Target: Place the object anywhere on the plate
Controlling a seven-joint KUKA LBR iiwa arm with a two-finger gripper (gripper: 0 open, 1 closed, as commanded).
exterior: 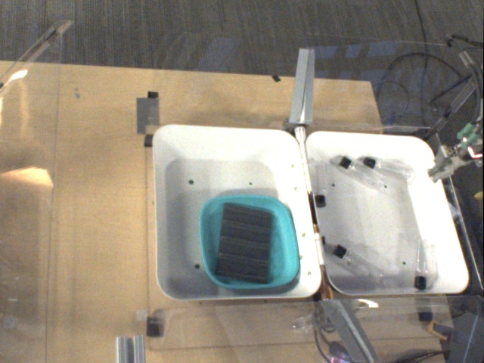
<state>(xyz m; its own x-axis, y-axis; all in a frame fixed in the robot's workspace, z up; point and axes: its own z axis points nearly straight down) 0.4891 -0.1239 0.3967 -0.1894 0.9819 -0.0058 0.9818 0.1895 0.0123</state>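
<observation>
In the near half of the left bin (161,218), 1 of 2 white bins on the bench, a teal plate (286,237) lies flat. The dark grey ribbed block (244,242) rests on the plate, inside its rim, its long side running near to far. Beside it, the right bin (393,229) holds clear pieces with black ends (339,252), scattered apart. Past that bin's far right corner, the gripper (446,165) hangs at the edge; whether it is open or closed cannot be told.

2 white bins (170,225), 1 teal plate (283,237), 1 dark ridged obj (245,242).
</observation>
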